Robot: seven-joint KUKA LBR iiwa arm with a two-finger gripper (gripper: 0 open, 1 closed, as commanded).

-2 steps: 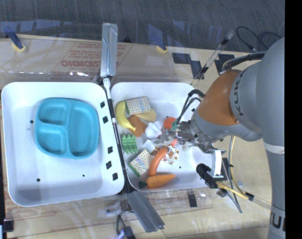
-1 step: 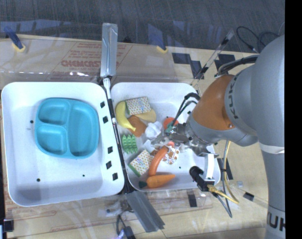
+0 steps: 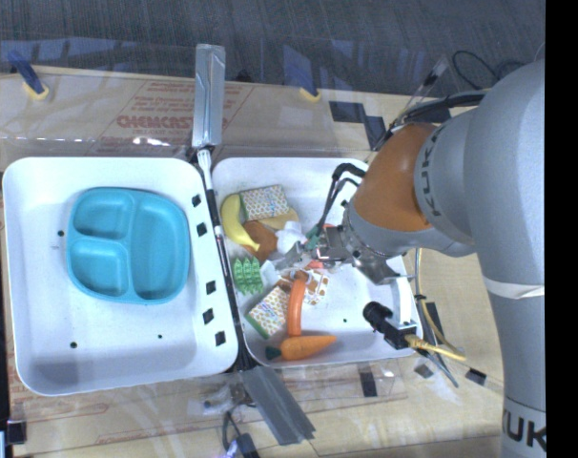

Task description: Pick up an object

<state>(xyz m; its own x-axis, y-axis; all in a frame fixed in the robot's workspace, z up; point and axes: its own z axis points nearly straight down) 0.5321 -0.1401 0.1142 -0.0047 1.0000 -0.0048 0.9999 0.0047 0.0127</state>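
We see the claw [image 3: 306, 252] low over the middle of the right bin [image 3: 287, 165], reaching in across the bin's right edge at the end of the grey arm [image 3: 403, 194]. We cannot tell how far it is open, nor whether it has hold of anything: its tip is lost against the clutter beneath it.

Just beside the tip, on the side toward the left bin, lies a pale grey piece [image 3: 287, 253] that we cannot identify. Toward the near edge from the claw, a printed card [image 3: 316, 286] lies touching an orange carrot [image 3: 296, 305], which runs from the bin's middle toward its near edge. A second carrot [image 3: 308, 346] lies along the near edge, just past the end of the first. Left of the orange carrot sits a patterned packet [image 3: 269, 310], and beyond it a green toy [image 3: 248, 275] close to the bin's left edge. In the far left corner a banana [image 3: 232, 219] curves along the left edge, with a brown piece [image 3: 261, 236] against it and a patterned box [image 3: 265, 201] nearer the far edge.

The left bin [image 3: 41, 342] carries a blue divided tray [image 3: 129, 244] in its far half, well apart from the claw. Both bins sit side by side on the desk [image 3: 461, 389].
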